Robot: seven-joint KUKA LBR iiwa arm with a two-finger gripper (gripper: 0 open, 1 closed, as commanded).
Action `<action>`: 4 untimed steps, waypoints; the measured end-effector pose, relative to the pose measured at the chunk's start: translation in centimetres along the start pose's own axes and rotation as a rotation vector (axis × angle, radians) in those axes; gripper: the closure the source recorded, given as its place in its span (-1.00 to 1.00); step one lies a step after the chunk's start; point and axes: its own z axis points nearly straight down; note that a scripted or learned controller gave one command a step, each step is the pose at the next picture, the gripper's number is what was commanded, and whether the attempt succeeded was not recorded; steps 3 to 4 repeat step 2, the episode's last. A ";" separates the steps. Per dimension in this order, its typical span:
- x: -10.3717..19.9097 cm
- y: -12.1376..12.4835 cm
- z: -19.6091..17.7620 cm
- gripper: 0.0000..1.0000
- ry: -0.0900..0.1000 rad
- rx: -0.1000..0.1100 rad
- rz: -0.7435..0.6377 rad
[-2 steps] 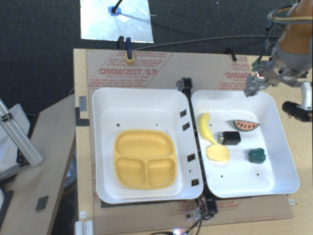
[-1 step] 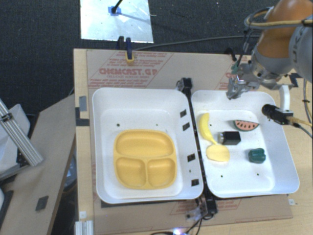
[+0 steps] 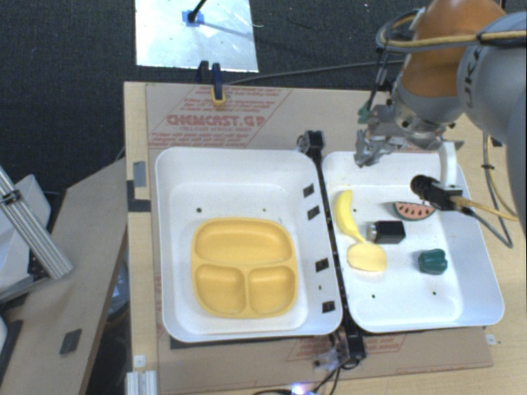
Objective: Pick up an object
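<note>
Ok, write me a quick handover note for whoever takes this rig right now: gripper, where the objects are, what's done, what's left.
Gripper: hovering over the far edge of the right white bin, nothing between its fingers.
In that bin: yellow toy banana, round yellow piece just below it, small black block, watermelon slice, teal round object.
In the left white bin: yellow divided tray.
Done: nothing picked.
Left: descend, grasp one object, lift.

Red print reading "CHEMCAST GP" stands on the brown sheet (image 3: 216,109) behind the bins.
</note>
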 end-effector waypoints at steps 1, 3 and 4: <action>4.7 -0.8 1.3 1.00 0.000 0.002 0.002; 10.3 -0.9 0.5 1.00 0.000 0.000 0.000; 10.3 -0.9 0.5 1.00 0.000 0.000 0.000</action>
